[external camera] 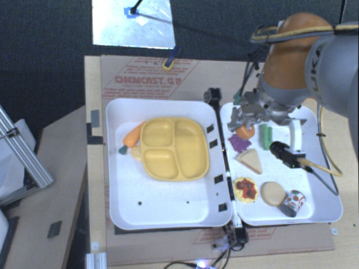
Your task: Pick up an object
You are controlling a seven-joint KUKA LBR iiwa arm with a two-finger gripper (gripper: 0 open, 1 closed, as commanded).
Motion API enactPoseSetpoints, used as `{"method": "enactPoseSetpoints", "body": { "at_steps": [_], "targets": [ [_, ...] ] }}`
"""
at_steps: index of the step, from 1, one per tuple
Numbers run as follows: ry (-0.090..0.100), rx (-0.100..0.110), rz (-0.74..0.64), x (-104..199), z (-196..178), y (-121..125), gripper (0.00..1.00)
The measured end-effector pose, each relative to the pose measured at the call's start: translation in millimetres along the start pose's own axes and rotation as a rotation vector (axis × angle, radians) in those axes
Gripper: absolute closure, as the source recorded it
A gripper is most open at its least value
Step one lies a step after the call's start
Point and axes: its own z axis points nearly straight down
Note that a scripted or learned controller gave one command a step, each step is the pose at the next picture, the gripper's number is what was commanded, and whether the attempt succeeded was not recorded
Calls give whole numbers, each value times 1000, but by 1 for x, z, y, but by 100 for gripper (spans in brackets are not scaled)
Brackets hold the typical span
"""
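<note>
Right bin (327, 205), upper left corner: a small orange piece (245, 133) lies directly under the gripper (242, 123), partly covered by it. From here it cannot be told whether the gripper is released, clenched or grasping the piece. A purple grape cluster (240, 143) sits just below the orange piece, and a green piece (265, 133) lies just beside it. Nearer the front edge are a pale wedge (251, 161), a red-and-yellow round (245, 189), a tan disc (273, 193) and a small can (291, 202). The left bin (162, 209) holds a yellow divided plate (174, 149), with a carrot (133, 134) touching its left rim.
</note>
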Motion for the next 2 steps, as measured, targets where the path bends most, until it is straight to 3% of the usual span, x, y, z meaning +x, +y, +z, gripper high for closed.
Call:
{"method": "enactPoseSetpoints", "body": {
  "at_steps": [1,2],
  "targets": [
    [-2,1,4,19,7,-9,100],
    [-3,1,10,7,21,-4,100]
  ]
}}
